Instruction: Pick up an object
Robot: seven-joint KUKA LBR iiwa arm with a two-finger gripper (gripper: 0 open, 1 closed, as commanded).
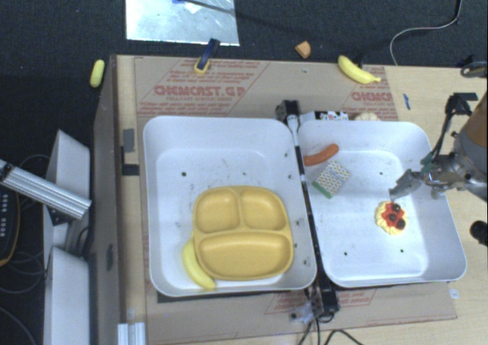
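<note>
The right bin holds three small things. An orange sausage-shaped toy lies near its back left, and a green-and-white checkered block rests just in front of that. A yellow round toy with red and black spots lies toward the right. My gripper reaches in from the right and hangs just above and behind the yellow round toy, with nothing seen in its grasp. In the left bin a yellow divided plate sits next to a banana at its front left edge.
A second banana and a small orange piece lie beyond the bins at the back. A yellow object sits off the bench's left corner. A black divider runs between the bins.
</note>
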